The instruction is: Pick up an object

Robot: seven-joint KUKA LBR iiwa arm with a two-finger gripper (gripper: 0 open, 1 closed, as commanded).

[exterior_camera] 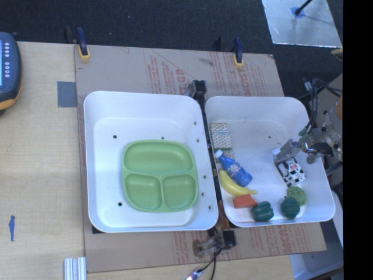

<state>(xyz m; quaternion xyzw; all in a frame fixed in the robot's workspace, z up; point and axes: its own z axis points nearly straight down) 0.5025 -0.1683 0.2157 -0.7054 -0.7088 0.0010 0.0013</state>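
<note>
a tan surface (41, 174) carries two white bins. the end effector (287, 154), grip state impossible to tell, hangs in the right bin (256, 112), just above a black-and-white toy (291, 171). crowded toy broccoli (296, 195) below could foul a grasp.

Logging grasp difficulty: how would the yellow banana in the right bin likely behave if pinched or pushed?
The banana looks like smooth moulded plastic, so probably stiff, light and slippery. Its curve may make it pivot when pushed, nudging the blue bottle and orange block beside it.
</note>
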